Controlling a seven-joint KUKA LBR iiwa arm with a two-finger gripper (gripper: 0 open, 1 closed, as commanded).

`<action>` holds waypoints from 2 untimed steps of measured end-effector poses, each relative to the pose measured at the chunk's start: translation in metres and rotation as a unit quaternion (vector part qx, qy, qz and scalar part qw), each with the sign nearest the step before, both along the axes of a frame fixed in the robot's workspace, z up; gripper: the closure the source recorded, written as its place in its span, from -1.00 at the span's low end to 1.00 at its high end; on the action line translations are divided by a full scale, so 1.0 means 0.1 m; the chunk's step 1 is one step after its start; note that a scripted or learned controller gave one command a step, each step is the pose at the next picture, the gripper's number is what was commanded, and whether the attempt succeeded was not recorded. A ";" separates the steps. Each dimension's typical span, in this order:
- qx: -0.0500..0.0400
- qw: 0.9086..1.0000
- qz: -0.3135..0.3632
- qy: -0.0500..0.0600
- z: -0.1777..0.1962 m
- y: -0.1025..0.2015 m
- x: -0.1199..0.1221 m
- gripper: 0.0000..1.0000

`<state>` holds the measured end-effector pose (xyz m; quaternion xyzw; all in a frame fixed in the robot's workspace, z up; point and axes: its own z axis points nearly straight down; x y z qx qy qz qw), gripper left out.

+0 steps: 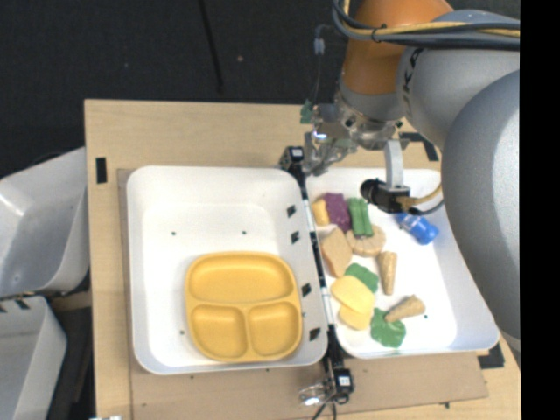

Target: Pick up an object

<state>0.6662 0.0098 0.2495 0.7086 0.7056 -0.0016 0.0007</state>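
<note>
The gripper [325, 150] hangs over the far edge of the right bin [455, 318], near the divide between the bins; whether it grips anything cannot be told. Below it, toy food clusters in that bin: a purple piece [335, 209], green piece [359, 214], yellow piece [354, 295], blue object [422, 229]. The left bin [175, 199] bears a yellow divided tray [243, 305].

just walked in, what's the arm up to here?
The KUKA arm reaches in from the right, its gripper sitting above the far end of the divider between the two bins. The right bin holds a pile of toy food pieces; the left bin holds a yellow divided tray. Nothing looks picked yet.
</note>
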 end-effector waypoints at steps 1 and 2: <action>0.003 1.000 0.007 -0.003 0.19 1.05 0.12 1.00; 0.003 1.000 0.006 -0.003 0.35 1.88 0.24 1.00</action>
